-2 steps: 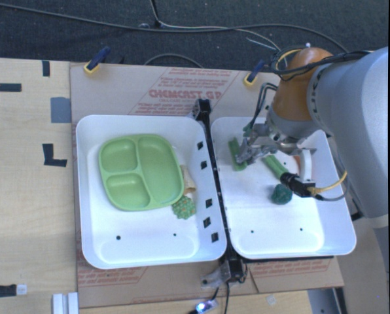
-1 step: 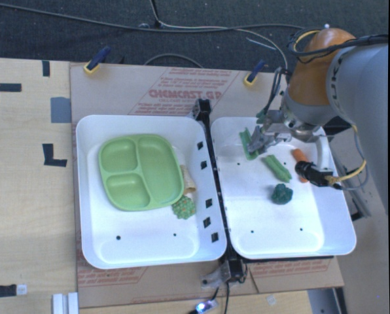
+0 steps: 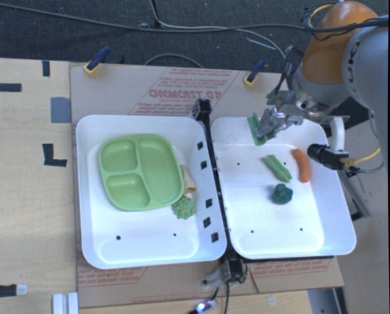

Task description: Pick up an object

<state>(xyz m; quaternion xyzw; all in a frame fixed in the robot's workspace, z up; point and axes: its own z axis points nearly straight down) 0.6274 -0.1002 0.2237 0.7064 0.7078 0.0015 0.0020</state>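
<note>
A: The fingers are closed on a flat green piece [image 3: 254, 128], lifted by the gripper [image 3: 268, 126] at the right bin's [image 3: 326, 237] far left corner.

B: Risk?

A: It's pinched near one edge, I'd judge; it could swivel out and drop. Further right, a green pod [image 3: 277, 167], dark green lump [image 3: 282, 193], orange carrot [image 3: 302, 165].

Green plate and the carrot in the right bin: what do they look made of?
Green plate: likely moulded plastic, matte, uniform colour, three pressed compartments. Carrot: probably toy plastic or rubber, smooth even orange; too small to be sure.
</note>
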